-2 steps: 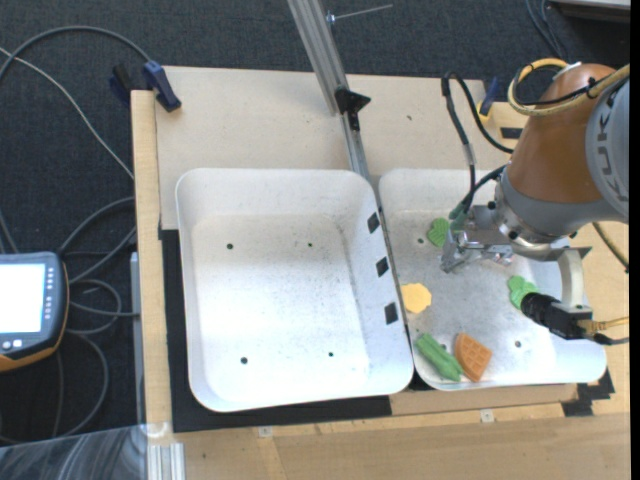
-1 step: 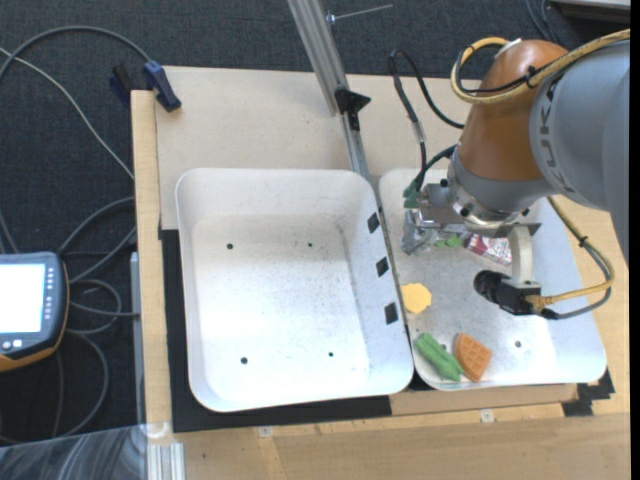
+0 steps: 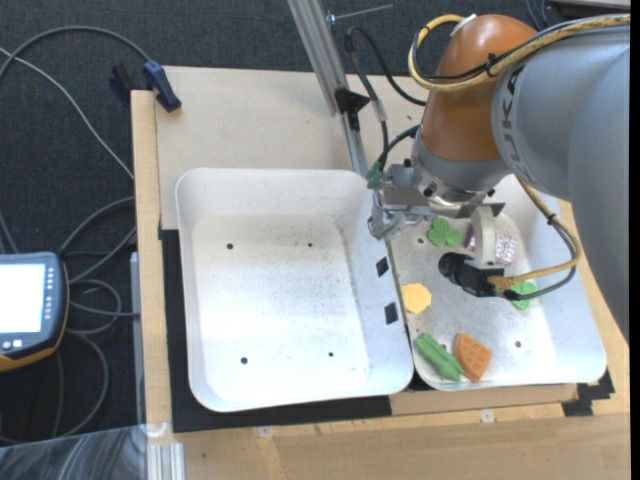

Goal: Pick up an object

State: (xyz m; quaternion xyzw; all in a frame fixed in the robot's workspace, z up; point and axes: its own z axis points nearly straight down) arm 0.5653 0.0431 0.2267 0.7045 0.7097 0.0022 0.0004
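Several small pieces lie in the right bin, and any of them could serve as the object to pick. A yellow piece sits near the bin's left wall. A long green piece and an orange piece lie just beside each other at the near rim, and a small green piece is tucked close under the wrist. The gripper hangs low over the upper left part of that bin, right at the wall it shares with the left bin, and nothing is visible in its grasp. Whether it is spread or pressed together I cannot tell, because the wrist's bulk and the slanted view obscure its tip. The main risk, as I judge it, is position: this close to the dividing wall, a descent could strike the rim or close on bare plastic, since the yellow piece is near but not beneath it. The small green piece sits so near the wrist that a sideways move could knock it away. A thin, flat piece might also slip out of a pinch.
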